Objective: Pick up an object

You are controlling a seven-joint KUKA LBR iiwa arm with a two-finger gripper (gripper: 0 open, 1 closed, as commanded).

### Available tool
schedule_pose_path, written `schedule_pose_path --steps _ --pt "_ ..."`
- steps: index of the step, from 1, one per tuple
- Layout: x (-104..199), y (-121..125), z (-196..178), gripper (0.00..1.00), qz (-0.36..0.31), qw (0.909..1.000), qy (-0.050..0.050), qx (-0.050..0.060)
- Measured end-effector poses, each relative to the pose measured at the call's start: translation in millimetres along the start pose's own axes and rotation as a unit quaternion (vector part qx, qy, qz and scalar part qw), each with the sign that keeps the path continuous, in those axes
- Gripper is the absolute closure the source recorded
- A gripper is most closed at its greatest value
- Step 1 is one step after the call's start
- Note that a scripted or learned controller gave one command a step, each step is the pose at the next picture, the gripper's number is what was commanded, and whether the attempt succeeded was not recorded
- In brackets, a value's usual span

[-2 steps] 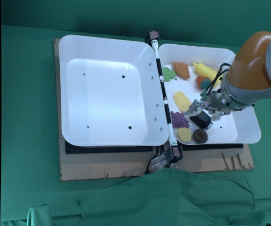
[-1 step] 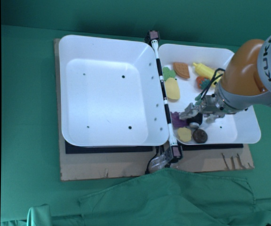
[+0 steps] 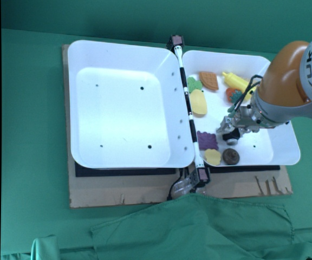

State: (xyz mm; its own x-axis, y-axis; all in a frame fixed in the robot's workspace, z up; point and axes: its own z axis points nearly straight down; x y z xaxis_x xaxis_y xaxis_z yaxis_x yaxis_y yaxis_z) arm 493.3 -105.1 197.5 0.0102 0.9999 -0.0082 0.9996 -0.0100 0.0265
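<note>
Claw tips blurred, strawberry half hidden

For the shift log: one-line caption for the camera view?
Gripper low in the right bin among toy foods, near the purple grapes and brown donut.

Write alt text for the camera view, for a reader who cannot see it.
A grey arm with an orange band reaches from the right into the right-hand white bin, its pincer low over the bin floor among toy foods: a yellow pineapple, a purple piece, a brown doughnut and a yellow bottle. The left bin sits beside it on green cloth.
</note>
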Motion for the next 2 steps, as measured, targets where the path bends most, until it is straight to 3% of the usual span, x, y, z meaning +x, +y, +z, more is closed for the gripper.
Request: schedule_pose_path --steps 1,2 --pt "-2.6 4.9 -44.1 1.00 -0.004 0.9999 0.003 0.010" --pt "-5.4 4.9 -88.7 1.00 -0.004 1.0000 0.003 0.009"
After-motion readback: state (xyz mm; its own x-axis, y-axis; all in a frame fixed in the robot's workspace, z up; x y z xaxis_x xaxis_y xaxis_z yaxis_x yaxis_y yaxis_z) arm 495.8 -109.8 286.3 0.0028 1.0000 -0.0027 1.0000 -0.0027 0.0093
